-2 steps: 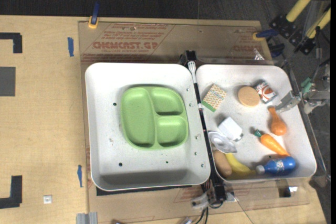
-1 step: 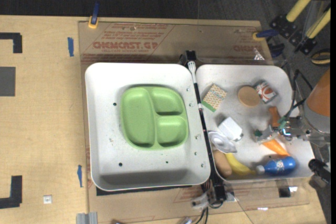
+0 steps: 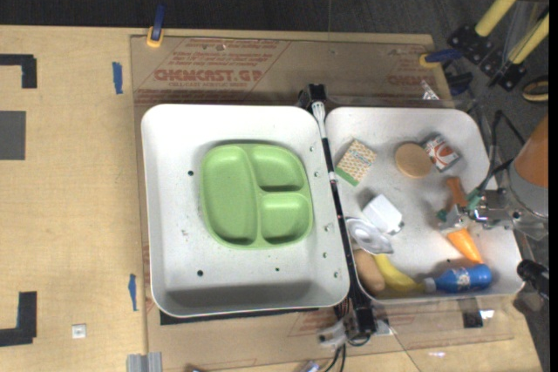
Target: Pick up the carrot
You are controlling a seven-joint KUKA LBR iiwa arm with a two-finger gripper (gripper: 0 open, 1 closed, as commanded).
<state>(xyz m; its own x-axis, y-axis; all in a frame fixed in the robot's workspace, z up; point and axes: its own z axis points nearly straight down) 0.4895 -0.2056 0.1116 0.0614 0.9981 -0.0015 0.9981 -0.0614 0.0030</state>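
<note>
The left bin (image 3: 166, 187) carries a green divided plate (image 3: 256, 193) at its middle, and the right bin (image 3: 397, 119) beside it holds everything I have to sort through. My arm (image 3: 534, 165) comes in over the right bin's right rim, and my gripper (image 3: 475, 209) sits low near that rim, its metal parts too small and cluttered for me to tell how it stands. The carrot (image 3: 465, 244) lies just below my gripper, orange and tilted, close to the right wall; whether I touch it I cannot tell. Right under the carrot a blue bottle (image 3: 460, 279) lies along the near wall, with a yellow banana (image 3: 394, 273) to its left. Further left is a crumpled white object (image 3: 377, 218). Toward the far side lie a patterned green-edged card (image 3: 356, 161), a round tan disc (image 3: 411, 159) and a small red and white can (image 3: 443, 152) just beside it.
</note>
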